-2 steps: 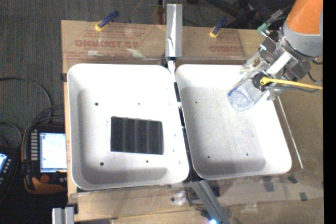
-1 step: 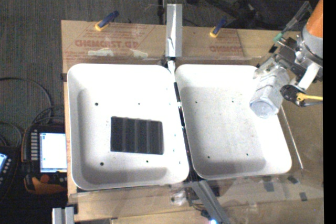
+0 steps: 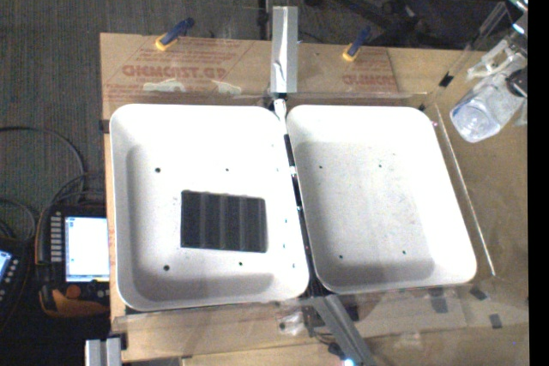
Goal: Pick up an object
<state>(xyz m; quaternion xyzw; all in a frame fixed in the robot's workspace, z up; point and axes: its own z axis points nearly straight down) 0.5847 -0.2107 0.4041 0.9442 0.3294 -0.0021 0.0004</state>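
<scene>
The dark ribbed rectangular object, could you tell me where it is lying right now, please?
In the camera view, the dark ribbed object lies flat in the left white bin, toward its lower middle, left of the seam with the right white bin.

Even overhead light washes the two white bins (image 3: 292, 184) nearly to glare. The surrounding floor (image 3: 51, 13) stays dim, grainy and soft.
</scene>
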